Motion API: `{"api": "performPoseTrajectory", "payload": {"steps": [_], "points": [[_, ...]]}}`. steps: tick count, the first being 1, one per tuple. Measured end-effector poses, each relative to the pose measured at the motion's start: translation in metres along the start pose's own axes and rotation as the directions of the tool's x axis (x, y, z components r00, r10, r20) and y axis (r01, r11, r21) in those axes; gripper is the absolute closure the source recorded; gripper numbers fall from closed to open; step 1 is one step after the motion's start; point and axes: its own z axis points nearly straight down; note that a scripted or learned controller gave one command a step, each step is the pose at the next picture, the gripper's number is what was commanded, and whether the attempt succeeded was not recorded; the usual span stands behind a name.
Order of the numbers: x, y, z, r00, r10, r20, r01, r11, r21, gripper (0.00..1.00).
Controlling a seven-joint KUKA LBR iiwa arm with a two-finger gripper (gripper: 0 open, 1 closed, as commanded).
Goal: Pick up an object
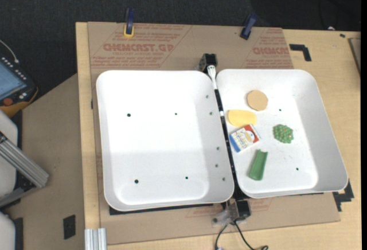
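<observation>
The right bin [321, 145] holds several small objects near its left side. A round tan disc [257, 100] lies farthest back. Just in front of it is a yellow wedge [241, 117], then a small white, blue and red packet [244, 139]. A green bumpy ball [282, 133] sits to the right of the packet. A green cylinder [258, 164] lies closest to the front, tilted.
The left bin [114, 128] sits beside the right one, joined by a black hinge strip [221, 122]. Both rest on a brown cardboard sheet [172, 42] held by blue clamps [129, 22] at the back. Metal rails and a device stand at the far left.
</observation>
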Motion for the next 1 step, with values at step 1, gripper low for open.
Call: {"api": "performPoseTrajectory", "payload": {"steps": [1], "points": [[-0.0002,0.0010,-0.0109,1.000,-0.001,0.004,0.001,1.000,-0.005,1.00]]}}
